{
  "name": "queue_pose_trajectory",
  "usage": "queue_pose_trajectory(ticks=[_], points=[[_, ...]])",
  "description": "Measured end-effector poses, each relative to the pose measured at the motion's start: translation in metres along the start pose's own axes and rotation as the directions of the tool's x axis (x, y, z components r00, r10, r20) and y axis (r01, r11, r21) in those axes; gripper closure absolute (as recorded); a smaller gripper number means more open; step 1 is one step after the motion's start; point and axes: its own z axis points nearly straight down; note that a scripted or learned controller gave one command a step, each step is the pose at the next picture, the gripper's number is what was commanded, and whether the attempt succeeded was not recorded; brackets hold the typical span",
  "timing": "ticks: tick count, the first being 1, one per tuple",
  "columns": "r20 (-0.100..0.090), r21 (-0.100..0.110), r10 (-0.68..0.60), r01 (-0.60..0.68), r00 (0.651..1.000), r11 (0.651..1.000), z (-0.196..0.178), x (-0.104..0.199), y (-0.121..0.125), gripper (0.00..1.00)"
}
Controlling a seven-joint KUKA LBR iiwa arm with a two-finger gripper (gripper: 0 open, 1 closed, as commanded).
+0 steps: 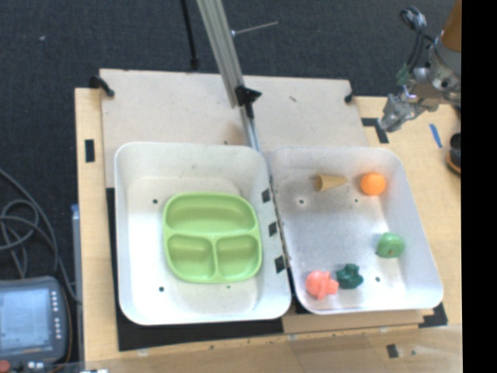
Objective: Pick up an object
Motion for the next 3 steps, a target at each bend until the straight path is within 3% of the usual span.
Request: queue_pose_trajectory(ticks=[3], points=[[-0.004,0.009,0.000,0.000,1.000,1.000,-0.002,0.155,-0.026,1.00]])
